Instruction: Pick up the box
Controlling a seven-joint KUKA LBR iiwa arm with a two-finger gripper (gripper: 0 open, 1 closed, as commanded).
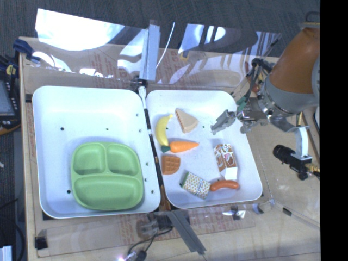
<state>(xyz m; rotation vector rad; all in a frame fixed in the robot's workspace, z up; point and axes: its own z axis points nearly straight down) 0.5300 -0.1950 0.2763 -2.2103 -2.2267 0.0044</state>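
The bench (283,200) carries two shallow white bins. The grey arm (291,64) (orange-banded above the wrist) leans in from the right, its jaws (222,122) low over the right bin's (253,186) upper right; whether they are parted or closed I cannot tell. A smooth green sectioned plate (107,175) lies in the left bin (49,124). The box (225,161), a printed carton, lies flat near the right bin's right wall, just above a glossy sausage (224,186).

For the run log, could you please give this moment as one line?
gripper: above right bin, holding nothing | box: lying in bin, untouched | pick: not done
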